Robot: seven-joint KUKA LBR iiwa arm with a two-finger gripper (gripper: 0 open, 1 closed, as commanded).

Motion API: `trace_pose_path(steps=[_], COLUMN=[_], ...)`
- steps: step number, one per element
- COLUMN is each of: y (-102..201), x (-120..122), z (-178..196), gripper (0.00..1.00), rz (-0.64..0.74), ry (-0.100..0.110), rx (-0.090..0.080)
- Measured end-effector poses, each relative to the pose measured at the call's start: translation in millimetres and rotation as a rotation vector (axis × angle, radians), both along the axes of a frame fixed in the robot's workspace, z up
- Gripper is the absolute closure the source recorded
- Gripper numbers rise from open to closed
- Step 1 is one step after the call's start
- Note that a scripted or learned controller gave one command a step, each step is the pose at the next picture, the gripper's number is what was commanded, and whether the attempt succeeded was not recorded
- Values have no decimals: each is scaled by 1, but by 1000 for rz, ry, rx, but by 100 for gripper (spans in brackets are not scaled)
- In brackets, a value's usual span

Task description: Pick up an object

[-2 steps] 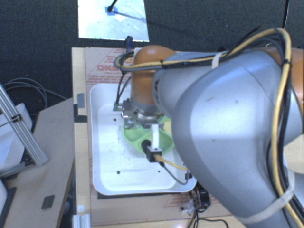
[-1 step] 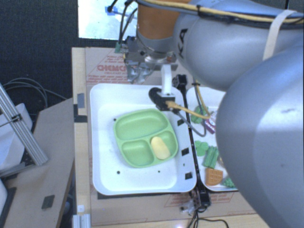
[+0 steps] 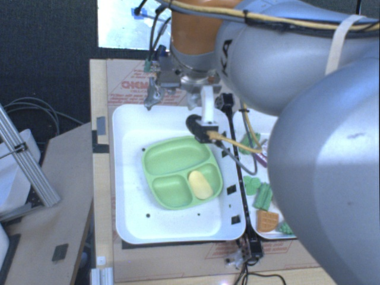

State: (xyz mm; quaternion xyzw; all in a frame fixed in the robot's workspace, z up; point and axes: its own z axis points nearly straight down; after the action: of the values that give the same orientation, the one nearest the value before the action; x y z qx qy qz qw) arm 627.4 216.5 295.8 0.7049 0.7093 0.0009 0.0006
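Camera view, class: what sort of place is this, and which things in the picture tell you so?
Probably a robotics lab test bench: a grey robot arm with exposed cables reaches over shallow white bins, one holding a green divided tray with a yellow toy-like piece.

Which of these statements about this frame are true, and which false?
1. A light green plastic divided tray lies in the left white bin. True.
2. A pale yellow oval piece sits in one of the tray's compartments. True.
3. The yellow piece lies on the bin floor outside the tray. False: it rests inside the tray's lower right compartment.
4. The claw hangs over the far end of the left bin. True.
5. The orange waffle-patterned piece lies in the left bin. False: it lies in the right bin, near green pieces.
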Motion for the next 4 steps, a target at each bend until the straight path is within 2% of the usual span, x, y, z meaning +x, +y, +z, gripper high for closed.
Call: trace_pose_path(steps=[1, 2, 3, 4], y=[20, 19, 17, -43], x=[-53, -135, -143, -139], z=[67, 68, -50, 1], gripper=[0, 0, 0, 0], rz=[3, 2, -5, -11], ry=[-4, 5, 12, -4], rx=[5, 2, -5, 0])
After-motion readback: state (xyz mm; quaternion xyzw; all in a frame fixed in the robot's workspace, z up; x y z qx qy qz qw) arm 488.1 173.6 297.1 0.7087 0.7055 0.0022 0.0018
